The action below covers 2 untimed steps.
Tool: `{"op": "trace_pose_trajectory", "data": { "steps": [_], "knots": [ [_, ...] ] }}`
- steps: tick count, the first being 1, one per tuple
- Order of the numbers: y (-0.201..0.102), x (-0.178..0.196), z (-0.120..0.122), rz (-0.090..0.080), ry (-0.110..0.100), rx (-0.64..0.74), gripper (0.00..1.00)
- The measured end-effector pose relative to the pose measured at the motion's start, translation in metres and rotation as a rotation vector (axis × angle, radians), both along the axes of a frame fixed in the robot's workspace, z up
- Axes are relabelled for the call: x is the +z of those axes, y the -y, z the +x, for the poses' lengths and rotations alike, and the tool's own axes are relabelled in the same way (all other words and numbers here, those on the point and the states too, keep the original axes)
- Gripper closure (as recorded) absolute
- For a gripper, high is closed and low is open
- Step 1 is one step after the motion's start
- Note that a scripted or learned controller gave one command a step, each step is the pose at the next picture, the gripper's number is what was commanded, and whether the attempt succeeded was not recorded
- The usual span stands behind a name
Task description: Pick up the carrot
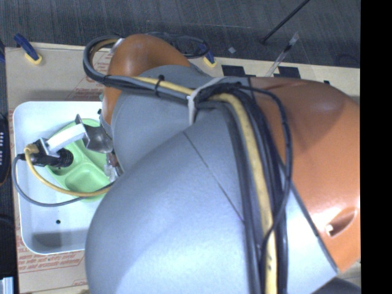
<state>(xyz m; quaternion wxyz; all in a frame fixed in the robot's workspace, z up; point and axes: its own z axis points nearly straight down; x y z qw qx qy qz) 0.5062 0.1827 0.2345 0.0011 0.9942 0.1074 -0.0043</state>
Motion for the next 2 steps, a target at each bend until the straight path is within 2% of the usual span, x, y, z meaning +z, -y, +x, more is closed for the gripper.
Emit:
{"op": "trace_pose_trajectory", "data": {
  "steps": [1,2],
  "knots": [
    [0.0306,0.0124,0.0560,0.002,0.001,-0.005,1.00],
    [0.0297,0.0121,0.0556,0.000,0.000,-0.002,0.00]
  ]
}}
